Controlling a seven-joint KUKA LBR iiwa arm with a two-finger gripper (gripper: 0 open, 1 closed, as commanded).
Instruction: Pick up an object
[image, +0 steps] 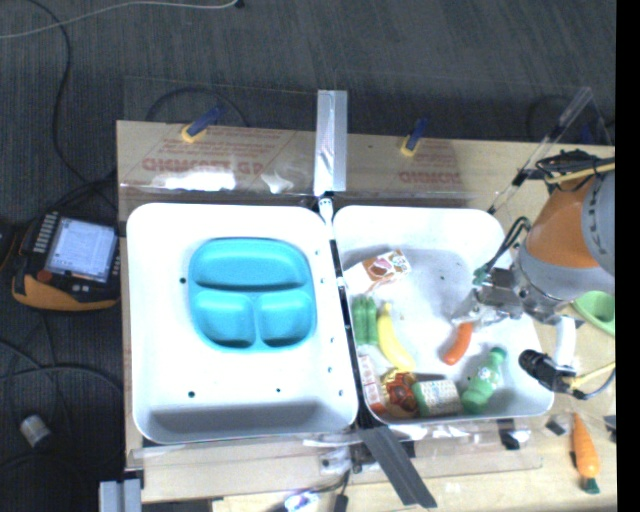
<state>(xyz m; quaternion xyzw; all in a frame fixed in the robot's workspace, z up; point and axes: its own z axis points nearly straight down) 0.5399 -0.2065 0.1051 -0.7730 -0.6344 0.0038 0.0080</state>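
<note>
The gripper (478, 312) hangs low over the right bin (440, 222), near that bin's right wall, with the arm (565, 245) coming in above it. Its tip is dark and small against the white floor, and I cannot tell whether it is spread or closed, nor whether it touches anything. Nothing can be seen held in it.

The closest thing to it is the carrot (457, 343), an orange piece lying tilted on the bin floor just below and a little left of the gripper. The 2 look very close, perhaps touching at the carrot's upper end, but the view does not settle that.

By my reading, the step in hand is the approach or descent onto a target, most likely the carrot; the pick itself is not yet done. The next move calls for the tool to centre across the carrot's narrow width, go down to the floor, close, and then lift straight up. The carrot's slant means the wrist angle has to match it, or the piece may roll aside.

Other candidates lie further off in the same bin: a banana (393, 340) and a green vegetable (364, 322) side by side toward the left wall, a green bottle (483, 377) near the front, and a packet (386, 266) toward the back. The left bin (160, 400) holds 1 blue tray (252, 292).
</note>
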